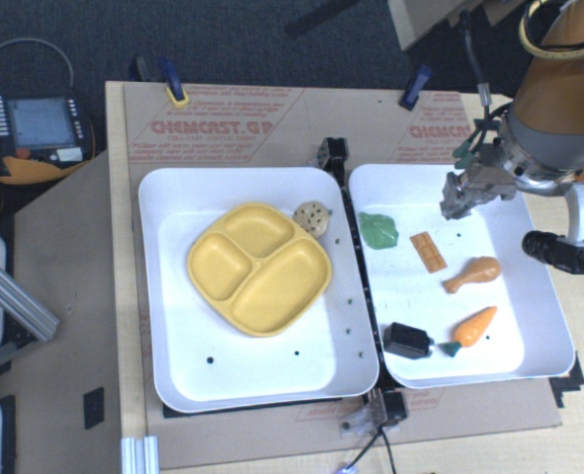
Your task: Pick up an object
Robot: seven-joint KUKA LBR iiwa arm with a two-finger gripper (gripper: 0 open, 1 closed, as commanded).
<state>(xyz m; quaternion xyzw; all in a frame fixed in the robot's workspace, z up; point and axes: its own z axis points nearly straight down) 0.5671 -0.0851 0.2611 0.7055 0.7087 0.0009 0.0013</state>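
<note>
Left bin: yellow divided plate, a cookie touching its upper right rim.

Right bin: my gripper hangs over the upper middle; whether it is spread or closed I cannot tell.

Drumstick, below me.

Carrot, lower still.

Green piece, to my left.

Cracker, probably my nearest pick: just below-left of me, long axis slanting down-right, nothing in between.

Black block, bottom left, farthest.

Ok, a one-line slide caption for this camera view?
KUKA gripper hovers over the right bin above a cracker, drumstick and carrot; yellow divided plate in left bin.
</note>
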